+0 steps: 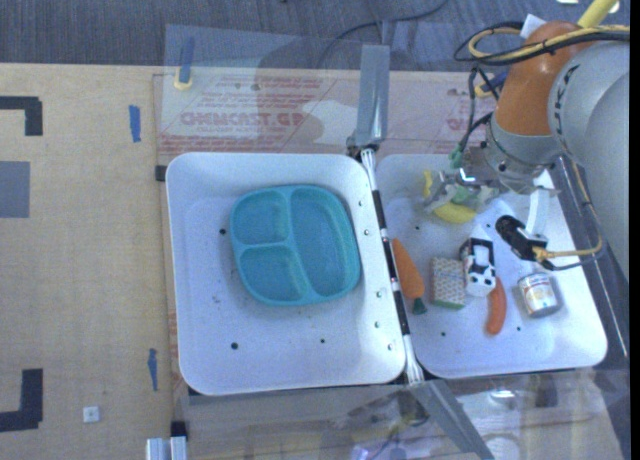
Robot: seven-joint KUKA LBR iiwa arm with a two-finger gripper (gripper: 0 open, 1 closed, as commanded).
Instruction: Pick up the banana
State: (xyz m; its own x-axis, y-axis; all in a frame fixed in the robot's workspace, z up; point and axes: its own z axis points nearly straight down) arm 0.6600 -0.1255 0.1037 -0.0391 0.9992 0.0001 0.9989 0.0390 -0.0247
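Right bin (580,348), upper left part: banana (456,214), yellow, lying flat on the white floor near the divider between the bins. Directly above it, just at its upper edge: gripper (455,186), hung from the grey arm (590,88) with the orange band, reaching in from the right; open or closed state not discernible, contact with the banana not discernible either. Below the banana, well clear of it: carrot (405,266), orange with a green tip, set along the divider; patterned square block (448,281), greenish and tan; black-and-white figure (481,266), touching the block's right edge; slim orange-red piece (495,313), just below the figure; small metal can (538,295), on its side, label too small to read. Left bin (200,348): teal divided plate (295,243), three compartments. Behind both bins: clear sheet (260,98) with reddish printed lettering, too faint to read with confidence. On the tan bench, left of the bins: strips of blue tape (134,123).
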